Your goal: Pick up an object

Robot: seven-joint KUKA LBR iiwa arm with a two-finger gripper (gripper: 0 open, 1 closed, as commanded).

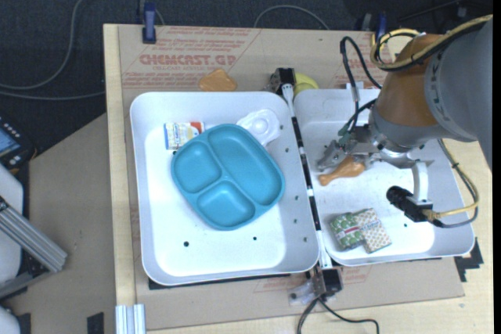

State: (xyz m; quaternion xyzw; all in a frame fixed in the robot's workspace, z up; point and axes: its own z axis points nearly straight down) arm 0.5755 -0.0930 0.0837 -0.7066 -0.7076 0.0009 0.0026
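Looming closest to the lens, grey arm with its orange band, reaching in from the right and hanging over the right bin.

Starting at the left: lying on the cardboard-covered surface, left bin, carrying a blue divided plate that is taking up most of its middle. Peeking out from behind the plate's far left edge, a small printed packet; sitting just beside the plate's far right edge, a white lid-like piece. Resting outside the bins on the far strip of the surface, a small orange lump and, further right, a yellow thing, too hidden to name.

Moving into the right bin: lying near its left wall, an orange carrot-shaped piece, tilted, flat on the bin floor. Sitting well apart from it, toward the near edge, a green patterned packet.

Hovering right at the carrot-shaped piece's upper end, the tool, either touching or just above it. Not possible to tell whether standing wide or narrow; too dark and cluttered with cables there.

Judging progress: approach looking done, with the tool sitting down at the likely target. Closing securely and lifting not yet showing, since the piece is lying on the bin floor, so the pick itself seeming left to do.
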